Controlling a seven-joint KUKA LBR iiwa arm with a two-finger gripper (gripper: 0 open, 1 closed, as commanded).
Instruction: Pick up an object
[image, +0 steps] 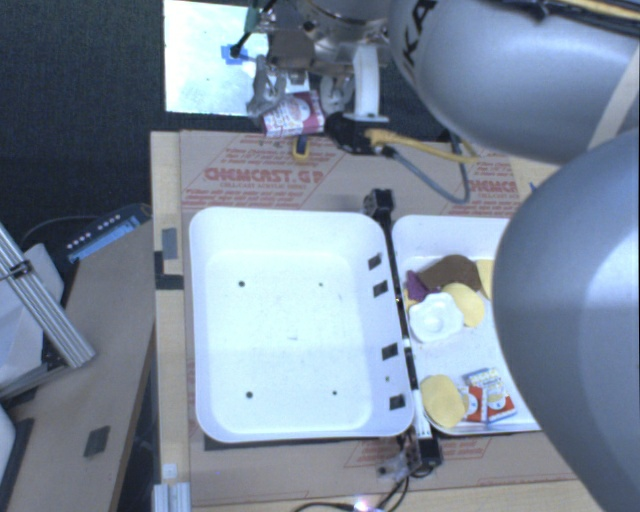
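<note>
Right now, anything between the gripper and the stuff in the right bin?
Possibly. A crumpled packet sits right under the gripper; I can't tell if it's gripped. Nothing visible lies over the items in the right bin, though the arm hides part of it.

Even, bright light is falling from above on the left bin, and its white floor is looking almost washed out. Right of this bin, the big grey arm is appearing soft and out of focus. Behind the bin, a pale rectangle is glaring strongly.
</note>
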